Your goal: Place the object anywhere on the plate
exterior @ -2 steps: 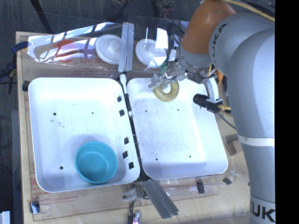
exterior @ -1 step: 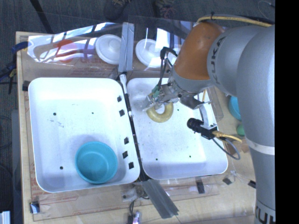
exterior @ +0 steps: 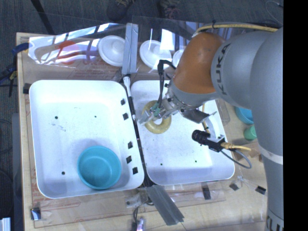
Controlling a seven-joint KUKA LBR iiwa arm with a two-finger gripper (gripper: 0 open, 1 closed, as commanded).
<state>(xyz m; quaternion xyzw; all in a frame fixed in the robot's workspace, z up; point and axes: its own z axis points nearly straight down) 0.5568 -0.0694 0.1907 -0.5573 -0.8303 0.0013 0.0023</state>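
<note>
Gripper low in right bin, directly over ring, near the bin's upper-left corner. Cannot tell the gripper's state: tip blurred, wrist blocks the view. Contact with ring also unclear; no sign of ring lifted, looks flat on bin floor.

Ring: yellowish, doughnut-shaped, round, so no real long axis and no pointing direction. Hole faces up. Upper part hidden under the tip, lower arc visible.

Step, as judged: pick stage, at or just before grasp. Nothing carried yet by the look of it.

Plate: blue, round, in left bin, lower middle. Well apart from ring, with the divider between bins in the way.

Next move likely needs: firm pinch across one side of the ring wall, straight lift clear of the bin rim, travel left and toward the near edge over the divider, lower onto plate, release. Any spot on plate acceptable, so placement tolerance loose; grasp is the risky part.
</note>
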